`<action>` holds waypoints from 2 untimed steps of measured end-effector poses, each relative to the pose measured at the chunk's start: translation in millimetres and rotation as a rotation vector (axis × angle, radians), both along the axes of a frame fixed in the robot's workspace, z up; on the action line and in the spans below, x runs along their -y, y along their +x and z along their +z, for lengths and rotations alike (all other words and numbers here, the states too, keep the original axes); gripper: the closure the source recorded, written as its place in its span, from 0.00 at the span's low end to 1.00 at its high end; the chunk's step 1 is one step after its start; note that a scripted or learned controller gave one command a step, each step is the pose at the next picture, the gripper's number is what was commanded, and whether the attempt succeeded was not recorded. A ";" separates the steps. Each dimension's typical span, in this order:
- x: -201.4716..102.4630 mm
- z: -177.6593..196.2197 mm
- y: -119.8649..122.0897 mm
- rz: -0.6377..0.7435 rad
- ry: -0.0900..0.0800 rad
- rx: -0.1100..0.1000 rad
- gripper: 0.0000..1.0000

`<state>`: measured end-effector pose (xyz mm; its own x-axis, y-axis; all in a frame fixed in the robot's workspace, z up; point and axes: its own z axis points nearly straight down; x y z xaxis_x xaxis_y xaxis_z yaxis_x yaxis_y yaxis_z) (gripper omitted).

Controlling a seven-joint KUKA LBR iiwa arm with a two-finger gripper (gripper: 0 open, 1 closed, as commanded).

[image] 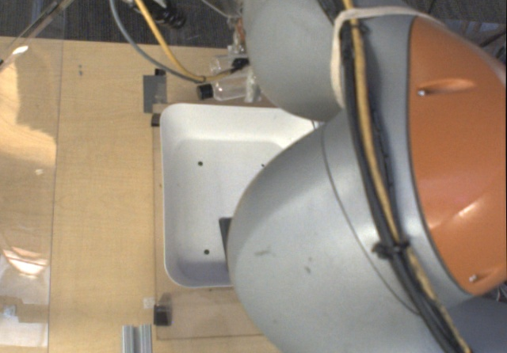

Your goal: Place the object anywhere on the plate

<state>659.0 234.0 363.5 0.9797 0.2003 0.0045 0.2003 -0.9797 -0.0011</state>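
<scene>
The grey arm (333, 248) with its orange band (455, 161) covers the right half of the bench (87, 185), hiding most of the white bin (198, 177). A dark patch (225, 233) peeks out at the arm's edge inside the bin. Cables (150, 27) loop beyond the bin's far rim. No writing is legible. I cannot tell the gripper's state, nor where the object lies.
</scene>
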 end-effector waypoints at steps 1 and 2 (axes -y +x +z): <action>0.8 -50.7 -2.9 0.014 -0.001 -0.003 1.00; -2.3 -268.2 -67.0 0.005 0.001 -0.002 1.00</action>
